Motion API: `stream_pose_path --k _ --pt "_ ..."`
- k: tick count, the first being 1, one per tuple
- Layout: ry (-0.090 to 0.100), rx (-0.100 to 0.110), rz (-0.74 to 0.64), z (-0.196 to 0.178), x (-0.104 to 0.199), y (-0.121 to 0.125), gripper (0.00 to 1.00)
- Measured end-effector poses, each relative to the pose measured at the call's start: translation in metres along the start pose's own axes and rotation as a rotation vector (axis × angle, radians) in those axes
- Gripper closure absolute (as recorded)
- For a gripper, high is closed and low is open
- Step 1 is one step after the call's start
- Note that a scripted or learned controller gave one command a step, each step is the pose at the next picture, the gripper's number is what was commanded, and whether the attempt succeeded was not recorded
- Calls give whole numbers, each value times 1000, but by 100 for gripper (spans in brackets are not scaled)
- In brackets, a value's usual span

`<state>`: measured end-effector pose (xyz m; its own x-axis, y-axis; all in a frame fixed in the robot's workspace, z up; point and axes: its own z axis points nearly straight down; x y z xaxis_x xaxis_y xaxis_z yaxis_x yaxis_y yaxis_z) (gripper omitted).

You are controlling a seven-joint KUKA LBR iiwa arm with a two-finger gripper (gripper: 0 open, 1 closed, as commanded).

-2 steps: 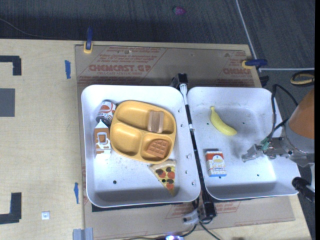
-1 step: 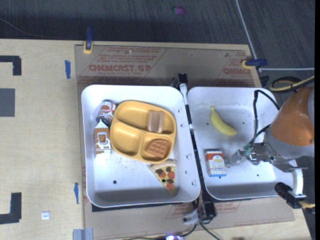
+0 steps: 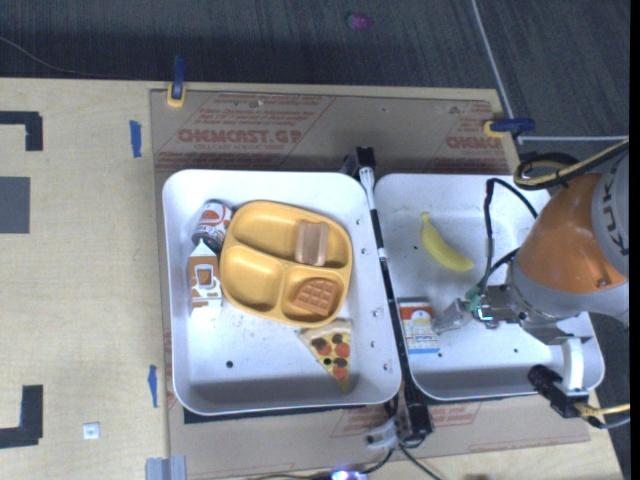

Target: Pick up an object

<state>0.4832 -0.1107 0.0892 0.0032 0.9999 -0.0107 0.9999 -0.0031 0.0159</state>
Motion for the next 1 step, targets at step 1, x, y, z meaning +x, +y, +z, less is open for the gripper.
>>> stream_pose_path --k 1 --pt "-8 -2 6 -1 8 0 0"
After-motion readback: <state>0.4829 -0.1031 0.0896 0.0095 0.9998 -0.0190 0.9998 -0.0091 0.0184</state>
